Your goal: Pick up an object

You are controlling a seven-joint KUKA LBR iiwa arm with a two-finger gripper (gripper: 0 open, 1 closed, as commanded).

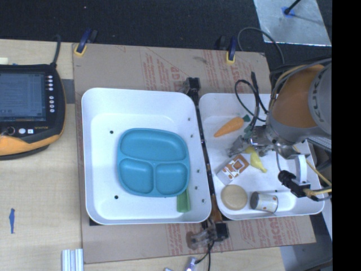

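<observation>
In the right bin (316,209), an orange toy carrot (229,127) lies near the back left. A small yellow piece (258,162) sits mid-bin, and a brown and white packet (234,168) lies to its left. At the front, a round tan lid (233,197) rests beside a grey can on its side (263,202). My gripper (248,144) hangs low over the middle of this bin, just in front of the carrot and just behind the yellow piece. Nothing is visibly held in it.
The left bin (96,151) holds a blue divided plate (152,161) and a green block (183,201) at its front right corner. A tablet controller (25,103) lies at the far left of the bench. Black cables (248,95) loop over the right bin's back.
</observation>
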